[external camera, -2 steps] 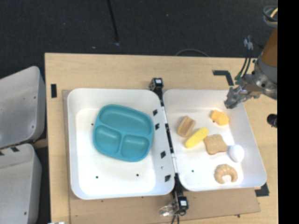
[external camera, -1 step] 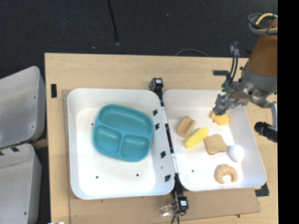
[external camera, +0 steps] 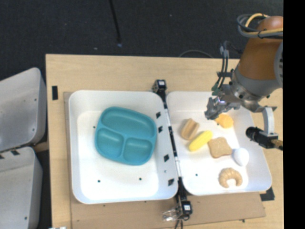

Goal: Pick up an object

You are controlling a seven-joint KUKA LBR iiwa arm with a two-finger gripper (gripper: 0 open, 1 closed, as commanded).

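Wooden bench (external camera: 57, 128) is carrying two white bins. Left bin (external camera: 81, 185) is holding a teal divided plate (external camera: 126, 136). In the right bin (external camera: 259, 182), going right of that plate: bread roll (external camera: 189, 128), banana (external camera: 200, 140), toast slice (external camera: 219, 147), croissant (external camera: 230, 177), white egg (external camera: 240, 156). Gripper (external camera: 215, 109) is hanging just beside an orange piece (external camera: 225, 121); finger state: cannot tell.

I see six small food-shaped items in the right white bin (external camera: 190, 185): tan bread roll (external camera: 189, 128), yellow banana (external camera: 200, 140) beside it, brown toast slice (external camera: 220, 147), white egg (external camera: 240, 156), pale croissant (external camera: 230, 177) nearest its front rim, orange lump (external camera: 225, 121) toward its back.
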